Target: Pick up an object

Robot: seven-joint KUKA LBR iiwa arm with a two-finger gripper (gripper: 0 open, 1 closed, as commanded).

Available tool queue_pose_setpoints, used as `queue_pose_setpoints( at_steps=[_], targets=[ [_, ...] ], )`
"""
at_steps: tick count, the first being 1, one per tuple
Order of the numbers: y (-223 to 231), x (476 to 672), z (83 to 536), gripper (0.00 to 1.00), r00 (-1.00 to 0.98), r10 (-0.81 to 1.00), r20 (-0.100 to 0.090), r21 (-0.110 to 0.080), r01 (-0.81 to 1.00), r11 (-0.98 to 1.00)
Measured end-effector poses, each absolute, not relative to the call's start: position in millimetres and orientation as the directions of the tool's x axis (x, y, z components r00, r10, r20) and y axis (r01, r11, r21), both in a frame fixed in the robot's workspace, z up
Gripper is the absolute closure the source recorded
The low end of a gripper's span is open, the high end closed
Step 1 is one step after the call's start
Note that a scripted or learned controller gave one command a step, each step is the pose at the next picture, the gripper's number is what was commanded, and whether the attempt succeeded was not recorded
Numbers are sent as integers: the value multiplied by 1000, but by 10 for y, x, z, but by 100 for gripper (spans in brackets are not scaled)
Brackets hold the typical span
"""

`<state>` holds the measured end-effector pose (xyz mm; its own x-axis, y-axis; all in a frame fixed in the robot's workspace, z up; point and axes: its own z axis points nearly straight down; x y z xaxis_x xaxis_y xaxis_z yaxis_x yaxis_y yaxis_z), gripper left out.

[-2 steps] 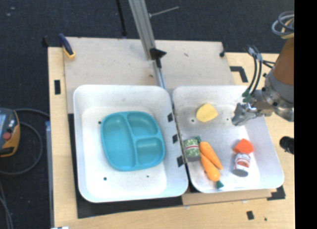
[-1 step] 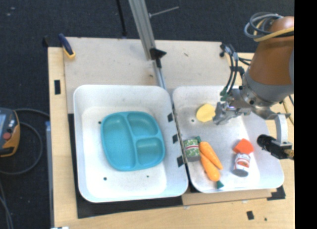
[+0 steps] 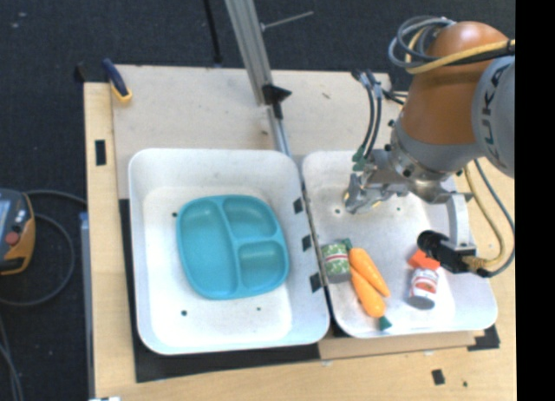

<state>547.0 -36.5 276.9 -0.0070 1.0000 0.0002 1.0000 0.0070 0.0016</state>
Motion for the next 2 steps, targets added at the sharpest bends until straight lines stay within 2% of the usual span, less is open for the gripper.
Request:
queue_pose_setpoints(
  at_steps=[2],
  targets=[
    [679,5675,2372,100,-6,1000,0,-1,1000,6]
  ],
)
